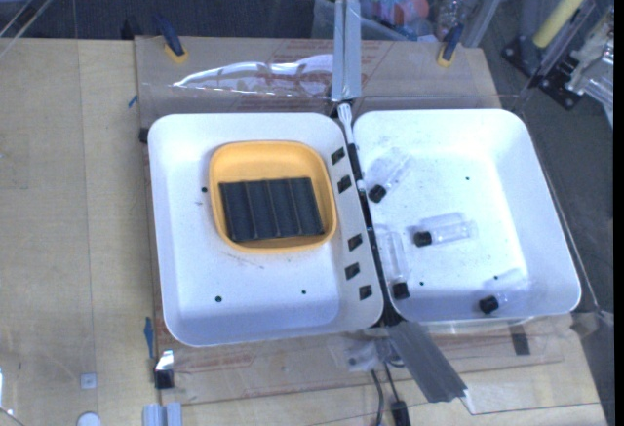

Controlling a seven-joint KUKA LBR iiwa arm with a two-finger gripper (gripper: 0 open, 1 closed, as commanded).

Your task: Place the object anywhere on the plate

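A: Camera view: dark ribbed block (271,210) lies flat on the yellow plate (226,164) in the left bin (180,297), near the plate's front rim.

B: Risk?

A: Any re-grasp or nudge could slide it over that rim; looks placed, I'd leave it. Clear capped vials (444,229) loose in the right bin (546,219) would roll if bumped.

B: Fingers?

A: Open or closed, can't tell. Block's offset to them can't be judged either.
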